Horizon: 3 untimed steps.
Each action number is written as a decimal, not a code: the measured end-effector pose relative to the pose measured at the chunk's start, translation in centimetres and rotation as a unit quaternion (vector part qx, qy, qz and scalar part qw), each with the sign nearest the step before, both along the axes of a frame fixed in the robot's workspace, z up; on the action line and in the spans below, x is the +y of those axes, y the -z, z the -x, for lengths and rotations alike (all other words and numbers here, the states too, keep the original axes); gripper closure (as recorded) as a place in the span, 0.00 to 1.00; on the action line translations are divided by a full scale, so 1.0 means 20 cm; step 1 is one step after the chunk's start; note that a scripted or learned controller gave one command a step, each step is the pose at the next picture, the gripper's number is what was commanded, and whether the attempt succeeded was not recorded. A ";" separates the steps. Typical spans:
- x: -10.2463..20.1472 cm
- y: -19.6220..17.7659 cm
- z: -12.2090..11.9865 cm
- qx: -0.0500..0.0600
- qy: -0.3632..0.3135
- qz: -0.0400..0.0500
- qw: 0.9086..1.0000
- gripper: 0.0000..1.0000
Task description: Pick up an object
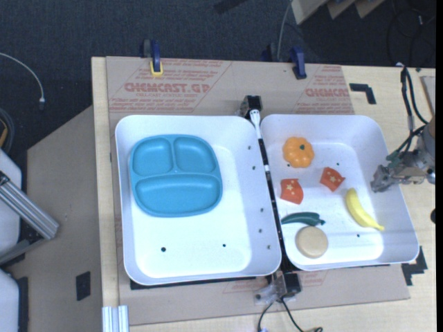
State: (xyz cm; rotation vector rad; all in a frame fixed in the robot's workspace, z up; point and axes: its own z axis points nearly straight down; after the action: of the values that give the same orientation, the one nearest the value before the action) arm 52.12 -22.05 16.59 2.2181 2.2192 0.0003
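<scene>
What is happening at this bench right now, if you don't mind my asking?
A robot arm is set to pick up an object. Its gripper sits at the right rim of the right bin, holding nothing. That bin contains an orange pumpkin, two red pieces, a banana, a dark green vegetable and a tan round piece. The left bin holds a blue divided plate.
</scene>
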 end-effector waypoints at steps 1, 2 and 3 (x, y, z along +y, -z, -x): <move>0.01 -0.21 -0.01 0.000 0.000 0.000 1.000 1.00; -0.01 -0.50 0.03 -0.003 0.000 0.001 1.000 1.00; 0.22 -0.51 0.03 0.002 -0.002 -0.002 1.000 1.00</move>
State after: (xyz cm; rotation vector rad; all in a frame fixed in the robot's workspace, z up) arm 51.44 -17.69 26.80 2.2172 2.2278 0.0015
